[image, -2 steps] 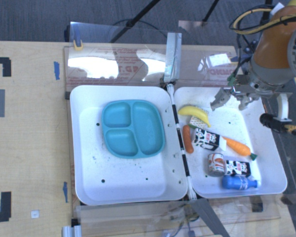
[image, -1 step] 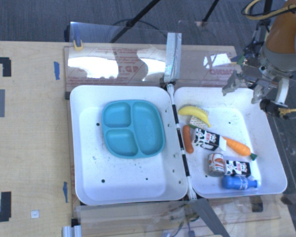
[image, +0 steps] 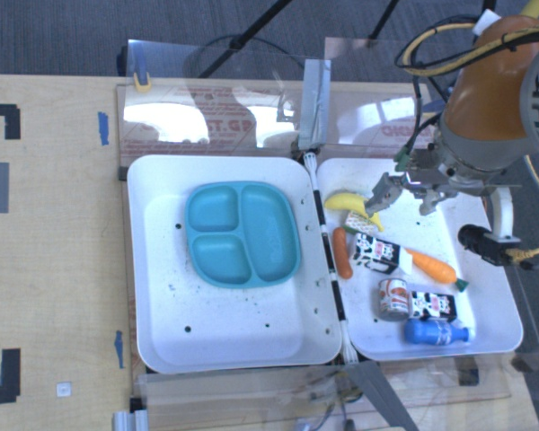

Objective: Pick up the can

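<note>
a: where is the can [image: 393, 297] relative to the gripper [image: 402, 197]?

b: the can lies on its side in the right bin [image: 494, 241], toward the near edge. the gripper hangs over the far part of that bin, fingers spread wide with nothing between them. the can therefore lies nearer the viewer than the gripper, almost straight below it in the camera view.

a: how does its long axis run?

b: the view is too small to tell for certain. it appears to run roughly near to far.

a: what crowds it?

b: a black-and-white carton [image: 432, 305] touches its right side, and a blue bottle [image: 436, 333] lies just nearer than that carton. a second black-and-white carton [image: 375, 254] lies between gripper and can. a banana [image: 345, 202], a red sausage-shaped piece [image: 342, 252] and a carrot [image: 434, 268] are nearby.

a: and the left bin [image: 162, 330]?

b: it holds a blue divided plate [image: 242, 234], well apart from the work.
</note>
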Controlling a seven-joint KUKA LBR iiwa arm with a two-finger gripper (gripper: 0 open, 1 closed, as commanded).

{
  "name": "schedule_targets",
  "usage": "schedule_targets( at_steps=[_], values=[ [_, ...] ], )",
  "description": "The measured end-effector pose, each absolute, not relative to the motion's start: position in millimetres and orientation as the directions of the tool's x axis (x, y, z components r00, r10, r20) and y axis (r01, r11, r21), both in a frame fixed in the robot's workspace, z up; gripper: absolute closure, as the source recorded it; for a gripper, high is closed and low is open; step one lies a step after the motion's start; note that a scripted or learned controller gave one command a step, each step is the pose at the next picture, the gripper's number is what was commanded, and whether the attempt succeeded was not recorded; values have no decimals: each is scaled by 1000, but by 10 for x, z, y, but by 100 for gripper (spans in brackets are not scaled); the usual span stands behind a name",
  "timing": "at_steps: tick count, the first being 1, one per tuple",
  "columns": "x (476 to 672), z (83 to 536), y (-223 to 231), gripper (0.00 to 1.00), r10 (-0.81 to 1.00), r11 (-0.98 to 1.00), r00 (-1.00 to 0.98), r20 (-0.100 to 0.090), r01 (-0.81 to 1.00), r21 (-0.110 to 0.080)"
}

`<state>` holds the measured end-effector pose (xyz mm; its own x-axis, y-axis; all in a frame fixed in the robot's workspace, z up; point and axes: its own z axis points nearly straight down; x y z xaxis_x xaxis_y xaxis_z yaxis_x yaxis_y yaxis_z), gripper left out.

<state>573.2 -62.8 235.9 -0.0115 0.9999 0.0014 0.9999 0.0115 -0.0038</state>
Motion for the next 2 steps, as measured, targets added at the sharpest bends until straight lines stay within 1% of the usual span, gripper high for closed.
schedule_targets(
  at_steps=[1,2],
  values=[
    [4791,2097,-272,0,881,472,-472,3,881,-3],
    [4793,1844,18,0,558,830,-830,3,558,-1]
  ],
)
